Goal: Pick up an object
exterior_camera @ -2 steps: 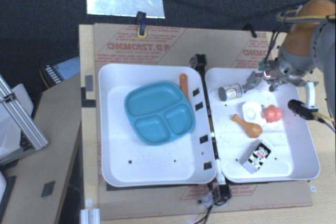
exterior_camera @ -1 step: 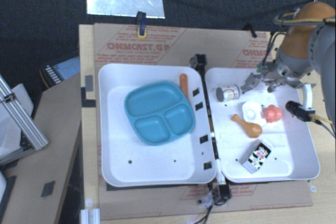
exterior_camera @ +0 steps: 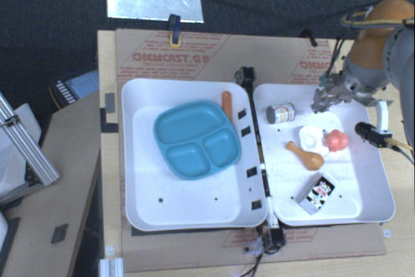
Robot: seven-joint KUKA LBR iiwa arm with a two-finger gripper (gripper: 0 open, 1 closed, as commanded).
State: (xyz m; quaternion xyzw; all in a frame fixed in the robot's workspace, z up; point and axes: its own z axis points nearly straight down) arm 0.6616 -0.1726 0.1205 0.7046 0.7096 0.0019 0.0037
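1. A robotics lab bench: two shallow white plastic bins (exterior_camera: 149, 217) sit side by side on a printed brown cardboard sheet (exterior_camera: 194, 55).
2. Dark carpet (exterior_camera: 52, 3), aluminium framing rail (exterior_camera: 23, 146), loose black cables (exterior_camera: 259, 246).

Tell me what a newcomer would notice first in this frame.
The blue tray stands out most, lying in the left bin with a thin orange stick at its upper right edge. The right bin holds a small can, a pink toy, a drumstick and a black-and-white carton. The gripper hangs over that bin's upper part.
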